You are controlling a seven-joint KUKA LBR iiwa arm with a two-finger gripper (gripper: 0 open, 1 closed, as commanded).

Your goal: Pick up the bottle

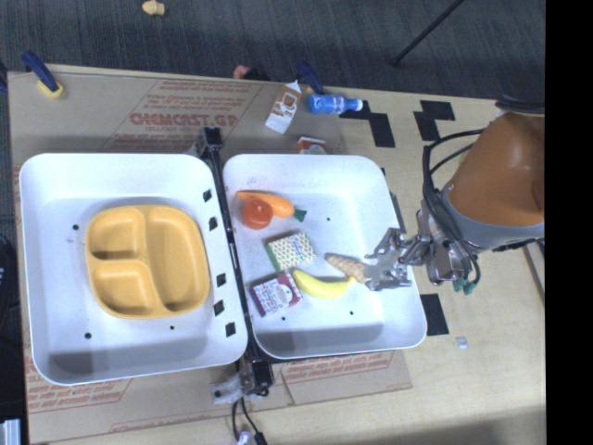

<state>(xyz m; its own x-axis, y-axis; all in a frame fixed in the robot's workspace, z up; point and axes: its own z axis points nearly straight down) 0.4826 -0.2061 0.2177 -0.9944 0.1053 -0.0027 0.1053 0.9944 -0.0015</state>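
Over the right-hand bin (278, 341), the claw (389, 267) hung low at the bin's right wall, reaching in from the right under the arm's orange band (505, 170). Whether the claw was spread or pressed together could not be told from above, and nothing showed between its fingers. Just to its left lay a pale cone (345, 265), with a banana (322, 286) touching the cone's lower side. Farther left in the same bin lay a small green-patterned box (290, 249) and, below it, a red-and-white packet (275, 294). An orange carrot (262, 208) rested near the bin's upper left corner. The bottle (331, 105), blue with a pale end, lay on its side on the desk (482, 378) beyond the bins' far edge, well apart from the claw. A small carton (283, 108) lay beside it to the left. The left-hand bin (42, 248) held a yellow divided tray (146, 259).
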